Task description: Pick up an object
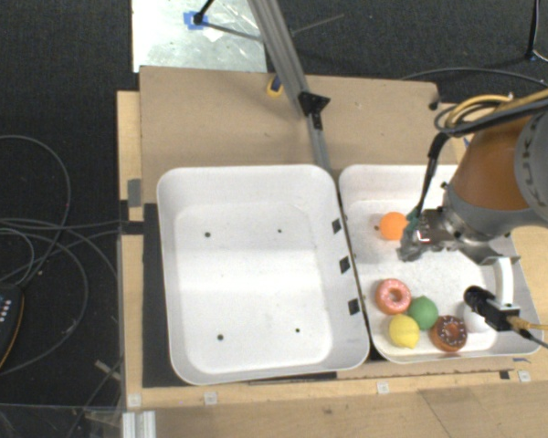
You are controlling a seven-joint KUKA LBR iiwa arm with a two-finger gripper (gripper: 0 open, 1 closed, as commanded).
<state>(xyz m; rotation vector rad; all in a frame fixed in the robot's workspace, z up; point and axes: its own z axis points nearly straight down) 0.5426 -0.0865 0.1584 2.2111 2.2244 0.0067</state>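
My gripper (413,243) hangs low over the right bin (373,190), just right of and below an orange ball (393,225) that lies apart from it. Near the bin's front lie a pink-iced doughnut (394,295), a green ball (424,312), a yellow lemon (404,331) and a chocolate doughnut (450,334), all close together. Nothing shows between my gripper's fingers, and their state is hidden by the wrist.
The left bin (256,272) lies beside the right one, with black clips (344,264) along their shared edge. A grey pole (283,44) slants down from the top to the bins' back. Cables loop over my arm (502,176) at the right.
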